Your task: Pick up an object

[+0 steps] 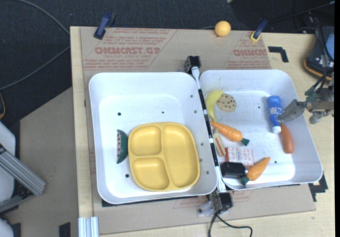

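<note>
My gripper [303, 115] hangs over the right rim of the right bin [249, 77], open, with nothing between its fingers. One grey finger [290, 111] points toward the blue bottle [274, 111], which lies just left of it. An orange sausage [287, 138] lies below the bottle. Further left in the same bin are a banana [212, 102], a cookie [227, 102], a carrot [228, 131], a hot dog [218, 144], a red and white box [238, 153], a black object [232, 169] and a second carrot [258, 168].
The left bin [101, 98] holds a yellow divided plate [163, 155] and a watermelon slice [121, 145]. An orange ball [222, 28] and blue clamps [103, 25] sit at the bench's far edge. A black divider clip [192, 63] joins the bins.
</note>
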Controlling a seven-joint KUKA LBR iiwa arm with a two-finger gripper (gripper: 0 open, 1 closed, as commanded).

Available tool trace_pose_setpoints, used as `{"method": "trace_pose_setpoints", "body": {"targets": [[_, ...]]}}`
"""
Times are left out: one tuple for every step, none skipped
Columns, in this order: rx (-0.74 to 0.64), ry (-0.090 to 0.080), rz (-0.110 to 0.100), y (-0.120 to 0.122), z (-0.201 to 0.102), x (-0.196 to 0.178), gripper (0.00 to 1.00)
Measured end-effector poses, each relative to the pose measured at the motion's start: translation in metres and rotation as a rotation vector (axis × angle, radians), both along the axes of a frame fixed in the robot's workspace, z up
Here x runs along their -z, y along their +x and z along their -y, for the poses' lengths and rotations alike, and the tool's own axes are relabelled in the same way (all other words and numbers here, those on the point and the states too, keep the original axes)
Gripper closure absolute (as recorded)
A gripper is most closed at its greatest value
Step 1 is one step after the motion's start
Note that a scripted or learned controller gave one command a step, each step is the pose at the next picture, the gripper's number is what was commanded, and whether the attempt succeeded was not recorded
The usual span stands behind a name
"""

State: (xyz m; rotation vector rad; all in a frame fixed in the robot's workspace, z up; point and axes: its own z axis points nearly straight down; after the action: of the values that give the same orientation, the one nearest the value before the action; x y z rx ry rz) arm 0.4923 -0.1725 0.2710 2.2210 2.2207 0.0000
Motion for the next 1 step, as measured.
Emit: {"method": "trace_pose_setpoints", "body": {"targets": [[-0.001,0.002,-0.004,0.0174,-0.0449,0.1074,0.00]]}}
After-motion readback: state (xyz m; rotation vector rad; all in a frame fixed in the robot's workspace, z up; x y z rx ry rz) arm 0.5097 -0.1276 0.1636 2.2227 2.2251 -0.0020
